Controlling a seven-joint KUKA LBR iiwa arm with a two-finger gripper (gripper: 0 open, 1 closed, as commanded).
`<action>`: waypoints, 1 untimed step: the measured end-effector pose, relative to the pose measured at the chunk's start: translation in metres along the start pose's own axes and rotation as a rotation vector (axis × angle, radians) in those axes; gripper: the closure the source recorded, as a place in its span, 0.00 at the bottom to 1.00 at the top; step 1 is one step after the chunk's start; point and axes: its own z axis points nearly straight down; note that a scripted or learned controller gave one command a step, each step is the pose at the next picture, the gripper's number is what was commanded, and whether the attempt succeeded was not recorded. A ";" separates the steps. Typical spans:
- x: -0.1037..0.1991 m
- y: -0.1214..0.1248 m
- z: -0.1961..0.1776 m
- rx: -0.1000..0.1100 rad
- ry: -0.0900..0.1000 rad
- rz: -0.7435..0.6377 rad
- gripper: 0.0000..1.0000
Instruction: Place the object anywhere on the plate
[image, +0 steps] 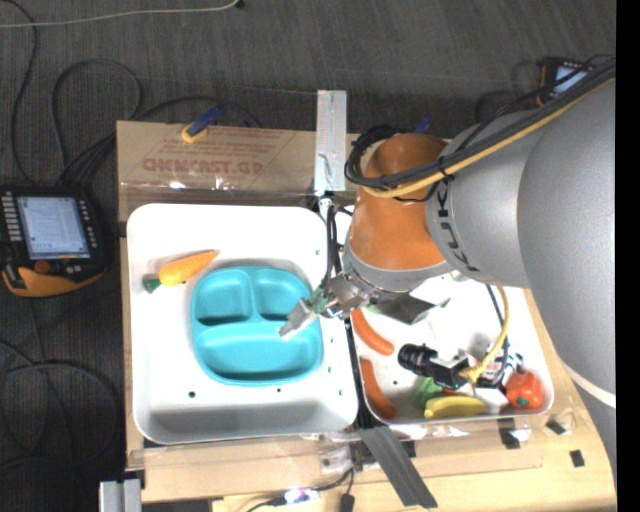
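Two white bins sit abutting on the tabletop: the hand (318, 304) hangs over the blue plate (256, 325) in the left bin (170, 400), grip state indeterminate, with no object confirmed between it, presumably positioned for release.

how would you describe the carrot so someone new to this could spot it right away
Start at the left white bin, which holds a turquoise divided plate. Look just past the plate's upper left corner, on the bin floor: the carrot lies there apart from the plate. It is an orange taper with a small green tip, the one toy food in that bin.
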 end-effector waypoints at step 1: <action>-0.043 0.066 -0.002 -0.002 -0.004 -0.257 0.00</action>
